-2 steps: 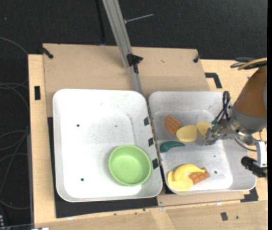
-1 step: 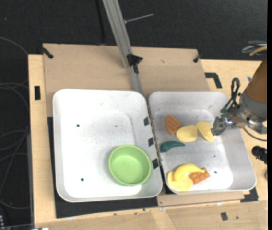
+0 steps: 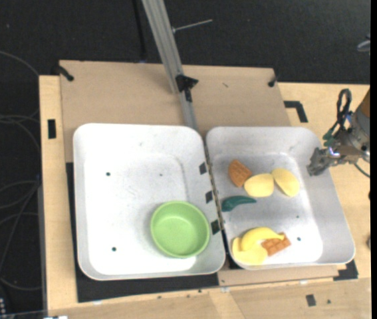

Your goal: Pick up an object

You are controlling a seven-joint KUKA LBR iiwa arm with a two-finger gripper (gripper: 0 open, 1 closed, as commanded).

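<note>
At right bin (image 3: pixel 328 211) right rim: gripper (image 3: pixel 318 161) hovers, grip state unclear; green bowl (image 3: pixel 180 228) in left bin (image 3: pixel 108 151).

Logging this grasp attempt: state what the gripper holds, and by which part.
Nothing. The gripper sits at the right bin's right rim with no object between its fingers; the yellow pieces lie apart from it.

Tan bench (image 3: pixel 241 98); two white bins, left (image 3: pixel 108 158) beside right (image 3: pixel 321 211)
</note>
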